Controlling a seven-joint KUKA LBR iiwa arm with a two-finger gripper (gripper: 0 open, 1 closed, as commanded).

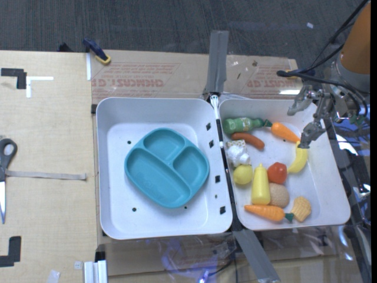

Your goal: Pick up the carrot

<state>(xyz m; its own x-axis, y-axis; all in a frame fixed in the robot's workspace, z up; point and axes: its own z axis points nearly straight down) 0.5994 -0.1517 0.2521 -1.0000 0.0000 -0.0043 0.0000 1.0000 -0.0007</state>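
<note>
I see the gripper (310,133) over the right bin (336,184), its tip just above the banana (298,159); I cannot tell how its jaws stand. The carrot (267,213) lies well below-left of them, near the bin's front wall, beside the corn (301,208).

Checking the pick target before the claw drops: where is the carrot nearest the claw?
In the right bin, at its far side: the carrot lies between the green bottle and the claw.
</note>
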